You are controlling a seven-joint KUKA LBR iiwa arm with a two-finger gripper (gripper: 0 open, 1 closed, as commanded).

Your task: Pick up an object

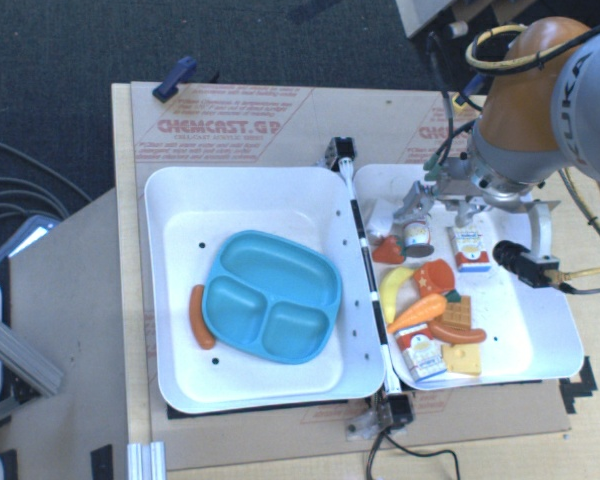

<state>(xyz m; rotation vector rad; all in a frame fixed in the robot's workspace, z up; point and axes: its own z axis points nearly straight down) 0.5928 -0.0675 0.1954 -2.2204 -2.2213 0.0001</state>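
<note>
Two shallow white bins sit side by side on the bench. The left bin (170, 228) holds a blue divided plate (271, 295) with three compartments, lying flat near the middle, and a toy sausage (201, 317) just beside the plate's left edge, its long axis running roughly up and down in the view.

The right bin (550, 338) holds a cluster of toy food. A yellow banana (392, 290) lies close to the divider between the bins, curved, its long axis running top to bottom. A carrot (417, 313) lies slantwise, its tip toward the lower left and its thicker end toward the upper right, touching a red pepper (435, 276) above it. Below them lie a waffle (458, 313), a hot dog (458, 334), a cheese wedge (467, 360) and a small carton (424, 358) at the bin's lower edge. Another small box (470, 249) lies farther right, upright in the view.

The arm (535, 78) reaches in from the right, and the gripper (417, 223) hangs over the upper part of the right bin. A small silvery can (416, 235) sits right at its tip, beside a red piece (387, 252). Whether the gripper is spread or closed, and whether it grasps the can, cannot be told from here.
</note>
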